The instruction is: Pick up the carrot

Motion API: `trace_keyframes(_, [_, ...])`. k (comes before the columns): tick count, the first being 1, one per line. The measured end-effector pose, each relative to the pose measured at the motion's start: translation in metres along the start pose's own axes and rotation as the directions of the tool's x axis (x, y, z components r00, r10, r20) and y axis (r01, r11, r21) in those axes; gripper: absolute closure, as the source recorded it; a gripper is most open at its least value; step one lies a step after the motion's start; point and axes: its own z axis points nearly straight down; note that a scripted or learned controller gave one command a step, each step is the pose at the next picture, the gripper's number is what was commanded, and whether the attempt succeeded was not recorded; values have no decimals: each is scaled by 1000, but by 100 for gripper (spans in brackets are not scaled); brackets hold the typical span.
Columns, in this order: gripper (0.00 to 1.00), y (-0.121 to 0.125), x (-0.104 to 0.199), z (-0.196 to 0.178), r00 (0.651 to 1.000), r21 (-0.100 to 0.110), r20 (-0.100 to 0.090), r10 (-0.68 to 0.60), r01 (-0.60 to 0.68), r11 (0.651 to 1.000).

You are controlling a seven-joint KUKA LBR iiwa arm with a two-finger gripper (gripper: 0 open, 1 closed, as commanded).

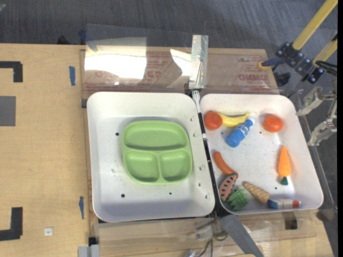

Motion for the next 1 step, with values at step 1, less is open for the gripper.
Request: trace_keyframes(1, [0,-3,48,122,1000,-4,-11,6,-6,1000])
